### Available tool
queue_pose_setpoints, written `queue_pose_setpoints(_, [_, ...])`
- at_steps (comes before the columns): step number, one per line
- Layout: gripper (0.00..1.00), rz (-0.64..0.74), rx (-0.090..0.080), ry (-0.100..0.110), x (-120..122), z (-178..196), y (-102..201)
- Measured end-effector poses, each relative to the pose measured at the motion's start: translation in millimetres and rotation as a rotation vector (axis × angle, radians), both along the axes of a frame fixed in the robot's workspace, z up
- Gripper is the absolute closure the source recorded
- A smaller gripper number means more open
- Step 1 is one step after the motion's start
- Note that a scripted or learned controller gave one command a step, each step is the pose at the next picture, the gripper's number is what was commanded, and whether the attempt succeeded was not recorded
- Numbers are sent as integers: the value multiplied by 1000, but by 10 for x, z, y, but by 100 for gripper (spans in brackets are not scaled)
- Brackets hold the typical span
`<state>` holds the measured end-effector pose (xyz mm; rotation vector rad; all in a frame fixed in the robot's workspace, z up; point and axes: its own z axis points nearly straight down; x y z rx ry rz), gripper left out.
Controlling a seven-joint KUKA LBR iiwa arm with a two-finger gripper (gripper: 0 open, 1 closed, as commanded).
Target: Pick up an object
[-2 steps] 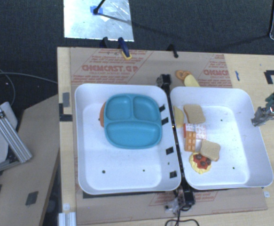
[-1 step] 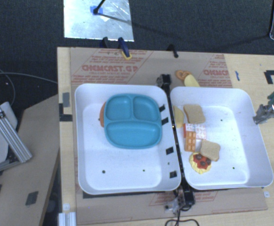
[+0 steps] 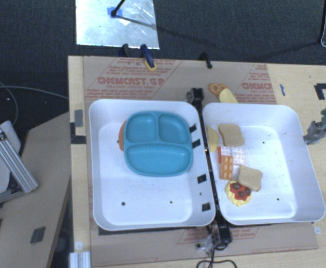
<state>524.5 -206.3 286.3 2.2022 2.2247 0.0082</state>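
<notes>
The right bin (image 3: 297, 166) holds several toy foods along its left side. A bread slice (image 3: 231, 134) lies at the top, with a yellow piece (image 3: 212, 138) to its left. Below them sit a pink-and-white wafer (image 3: 234, 154), an orange waffle (image 3: 226, 167), a second toast slice (image 3: 250, 177) and a yellow round with red topping (image 3: 238, 192). My gripper (image 3: 321, 125) is at the view's right edge, just outside the right bin's upper right rim, well away from the foods. Nothing shows between its fingers.
The left bin (image 3: 107, 200) carries a blue divided plate (image 3: 157, 143) with an orange object (image 3: 120, 135) peeking from under its left edge. A yellow toy (image 3: 227, 96) and an orange one (image 3: 215, 87) lie on the cardboard behind the bins. A silver sheet (image 3: 116, 15) lies farther back.
</notes>
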Motion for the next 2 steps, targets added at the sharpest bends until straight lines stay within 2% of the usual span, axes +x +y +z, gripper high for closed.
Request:
queue_pose_setpoints(1, [100,4,-1,-3,8,103,0])
queue_pose_setpoints(2, [100,-10,5,12,-204,-392,1])
